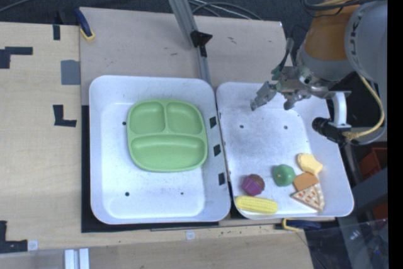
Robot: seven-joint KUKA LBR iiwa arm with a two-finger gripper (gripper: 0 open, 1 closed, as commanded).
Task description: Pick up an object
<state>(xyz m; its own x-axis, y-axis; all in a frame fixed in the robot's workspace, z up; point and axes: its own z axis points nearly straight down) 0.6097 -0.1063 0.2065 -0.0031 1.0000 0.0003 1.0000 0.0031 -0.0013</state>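
Note:
My gripper (275, 99) hangs over the far part of the right bin (264, 135), its two fingers spread open with nothing between them. Toy foods lie along that bin's near edge, well below the gripper: a purple piece (254, 184), a green round piece (283, 174), a yellow corn cob (256, 204), a yellow chunk (309, 164), an orange piece (305, 180) and a pizza slice (309, 198).
The left bin (107, 135) holds a green divided plate (167, 135). A grey metal pole (179, 0) slants up from between the bins at the back. Cables lie on the dark floor behind the bench.

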